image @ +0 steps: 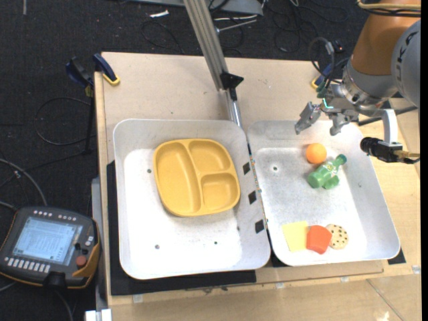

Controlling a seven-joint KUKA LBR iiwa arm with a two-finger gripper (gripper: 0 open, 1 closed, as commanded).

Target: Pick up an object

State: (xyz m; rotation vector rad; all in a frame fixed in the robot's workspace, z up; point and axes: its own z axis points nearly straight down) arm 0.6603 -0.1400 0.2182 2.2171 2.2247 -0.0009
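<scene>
- Beneath the pincer (322, 117) spreads the tabletop (167, 85), a bare tan board bearing two shallow white bins side by side.
- One grey arm (384, 45) with an orange band comes in from the right; its pincer hangs over the far edge of the right bin (374, 199), its two fingers spread apart with nothing between them.
- One left bin (134, 246) lies well to the pincer's left and carries a single yellow divided tray (197, 176), three compartments showing.
- One slanted metal pole (207, 32) crosses the tabletop to the pincer's left, ending near the gap between the bins.
- One handheld control pad (47, 243) rests off the tabletop, far to the left and nearer the camera.
- Just below the pincer, nearer the camera, sits one orange ball (316, 153); nothing stands between them.
- One green toy (326, 174) touches or nearly touches the ball on its near side.
- Well apart from the pincer, at the bin's near edge, lie three small pieces in a row: one yellow square (293, 236), one red block (318, 239), one cookie (338, 236).
</scene>
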